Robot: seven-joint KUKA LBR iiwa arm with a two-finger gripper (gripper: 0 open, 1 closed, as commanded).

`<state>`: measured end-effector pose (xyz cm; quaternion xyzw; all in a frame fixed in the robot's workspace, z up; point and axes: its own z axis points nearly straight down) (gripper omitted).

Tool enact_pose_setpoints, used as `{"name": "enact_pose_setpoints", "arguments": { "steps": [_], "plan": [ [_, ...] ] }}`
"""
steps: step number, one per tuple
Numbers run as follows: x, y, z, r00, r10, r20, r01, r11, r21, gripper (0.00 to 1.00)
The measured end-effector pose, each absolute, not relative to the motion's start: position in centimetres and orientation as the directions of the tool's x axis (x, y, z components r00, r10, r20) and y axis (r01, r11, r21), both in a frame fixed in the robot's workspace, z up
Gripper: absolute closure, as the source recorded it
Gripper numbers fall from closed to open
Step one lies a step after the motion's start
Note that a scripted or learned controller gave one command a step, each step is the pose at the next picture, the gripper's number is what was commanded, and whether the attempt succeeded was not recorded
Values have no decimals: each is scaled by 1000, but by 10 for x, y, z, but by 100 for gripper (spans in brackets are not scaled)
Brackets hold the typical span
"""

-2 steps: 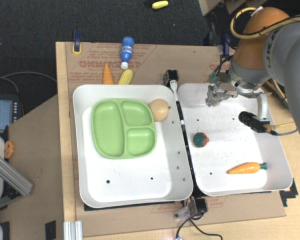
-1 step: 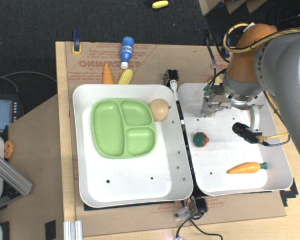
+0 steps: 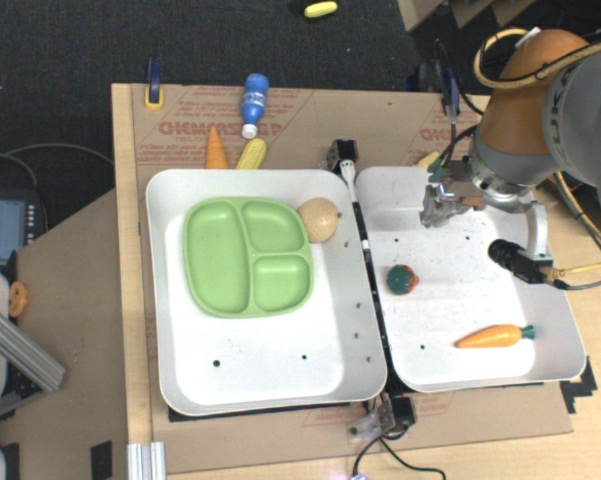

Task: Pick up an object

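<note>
While our gripper (image 3: 438,206) hangs over the far end of the right bin (image 3: 555,363), we cannot tell how its jaws stand. Likely targets lie apart below it: a strawberry (image 3: 401,279) mid-bin and a carrot (image 3: 494,336) near the front, each with room around it for a clean approach.

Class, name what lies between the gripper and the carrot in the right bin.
In the camera view, the stretch from gripper to carrot is bare bin floor.
</note>
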<state>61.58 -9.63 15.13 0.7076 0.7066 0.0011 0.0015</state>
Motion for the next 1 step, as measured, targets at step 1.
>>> {"name": "enact_pose_setpoints", "arguments": {
  "steps": [1],
  "plan": [
    [597,-94,105,1,1000,1,1000,-1,-6,100]
  ]
}}
